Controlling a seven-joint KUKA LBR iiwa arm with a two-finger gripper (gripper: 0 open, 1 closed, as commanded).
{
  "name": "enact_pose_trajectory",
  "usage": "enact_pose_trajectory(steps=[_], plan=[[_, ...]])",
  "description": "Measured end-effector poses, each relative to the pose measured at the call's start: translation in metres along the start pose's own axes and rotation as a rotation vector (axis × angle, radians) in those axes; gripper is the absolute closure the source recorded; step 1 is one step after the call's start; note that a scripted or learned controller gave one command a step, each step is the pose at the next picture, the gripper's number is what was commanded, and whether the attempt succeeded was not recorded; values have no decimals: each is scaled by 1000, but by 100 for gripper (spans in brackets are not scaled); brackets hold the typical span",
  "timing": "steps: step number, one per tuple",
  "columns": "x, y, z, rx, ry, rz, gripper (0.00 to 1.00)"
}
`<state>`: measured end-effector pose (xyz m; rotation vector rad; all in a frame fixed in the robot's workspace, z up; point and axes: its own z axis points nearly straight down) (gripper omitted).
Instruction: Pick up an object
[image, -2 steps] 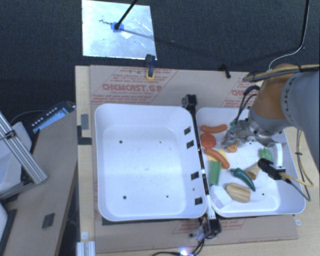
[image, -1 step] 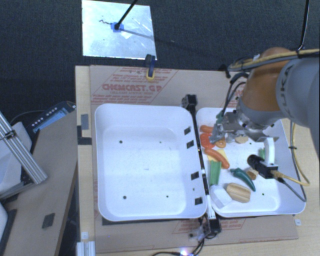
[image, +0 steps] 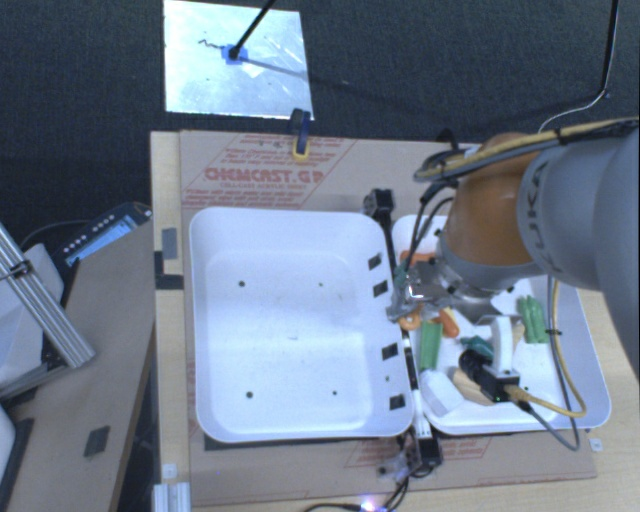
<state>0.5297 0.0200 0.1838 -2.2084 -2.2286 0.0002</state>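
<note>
While arm overhangs right bin | two bins | pincer state: can't tell

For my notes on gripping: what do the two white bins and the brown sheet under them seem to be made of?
The left bin and the right bin look like smooth moulded plastic: rounded rims, faint sheen. The brown sheet looks like matte cardboard or masking paper, with red print; which one is unclear.
</note>
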Motion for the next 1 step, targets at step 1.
enact_pose_trajectory(steps=[1], plan=[[94, 45, -79, -15, 2, -6, 100]])
